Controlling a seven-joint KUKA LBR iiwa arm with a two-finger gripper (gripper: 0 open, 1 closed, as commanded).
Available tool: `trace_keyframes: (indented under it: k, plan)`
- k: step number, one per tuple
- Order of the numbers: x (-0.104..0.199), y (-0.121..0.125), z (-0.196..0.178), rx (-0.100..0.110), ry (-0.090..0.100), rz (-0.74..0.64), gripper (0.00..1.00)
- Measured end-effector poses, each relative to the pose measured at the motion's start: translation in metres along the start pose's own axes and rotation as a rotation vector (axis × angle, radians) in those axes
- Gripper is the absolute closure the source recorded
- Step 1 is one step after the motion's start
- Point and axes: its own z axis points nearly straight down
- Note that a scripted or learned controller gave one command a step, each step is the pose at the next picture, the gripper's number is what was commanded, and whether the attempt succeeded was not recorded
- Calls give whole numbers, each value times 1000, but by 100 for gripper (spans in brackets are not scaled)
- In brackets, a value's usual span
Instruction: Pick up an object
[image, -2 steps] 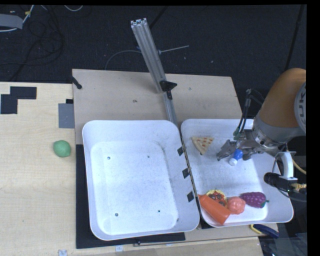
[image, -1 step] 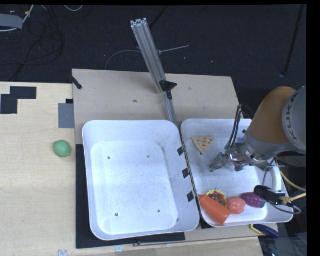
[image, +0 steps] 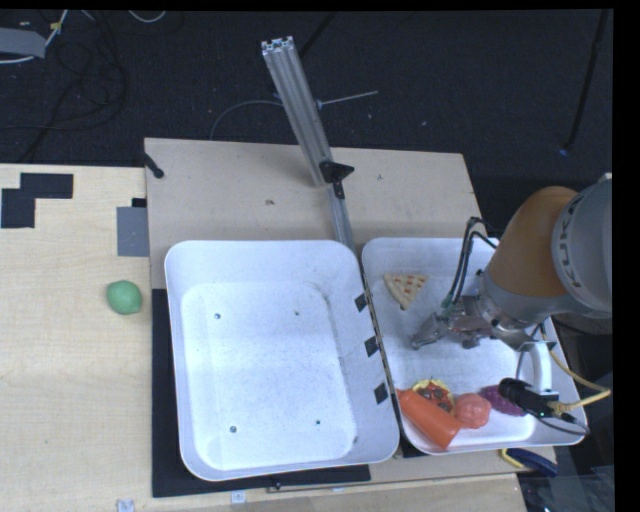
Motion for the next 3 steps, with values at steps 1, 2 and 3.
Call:
trace_keyframes:
  k: [1, 2, 3]
  plan:
    - [-1, 0, -12, -2, 0, 3, 100]
    - [-3, 8, -70, -3, -1, 1, 100]
    - [-3, 9, -122, -4, -1, 1, 100]
